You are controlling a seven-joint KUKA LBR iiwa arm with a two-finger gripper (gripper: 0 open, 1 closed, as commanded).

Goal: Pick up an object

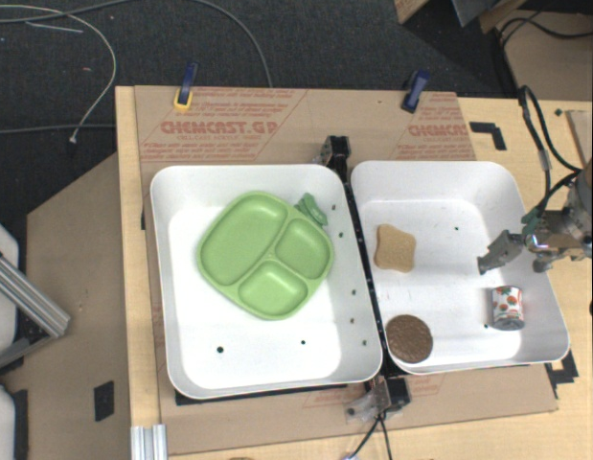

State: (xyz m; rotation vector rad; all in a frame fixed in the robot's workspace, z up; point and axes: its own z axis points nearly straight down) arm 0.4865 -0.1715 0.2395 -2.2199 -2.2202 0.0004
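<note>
The camera view looks down at a slant on a cardboard-covered bench (277,123) bearing two shallow white bins side by side. The gripper (512,249) enters from the right edge of the scene and hangs over the right side of the right bin (449,185). One dark finger (497,252) angles down and to the left; whether the jaws are spread or pressed together cannot be told from this angle, and nothing is visibly pinched between them.

Just nearer the camera than the gripper, and slightly to its right, a small can (508,308) lies against the bin's right wall. It is short and cylindrical, mostly white with red-orange spots on its label (the print is too small to read) and a silvery end. It sits apart from the finger, not touching it.

Further left in the same bin lies a tan, roughly square sponge-like piece (396,247), near the bin's left wall. A brown round disc (409,338) rests at the near left corner.

The left bin (181,286) holds a light green divided plate (265,254) with three compartments, lying flat and turned at an angle. A small darker green item (312,209) touches the plate's far right rim.

Two blue clamps (187,82) grip the bench's far edge, one to the left and one to the right.
</note>
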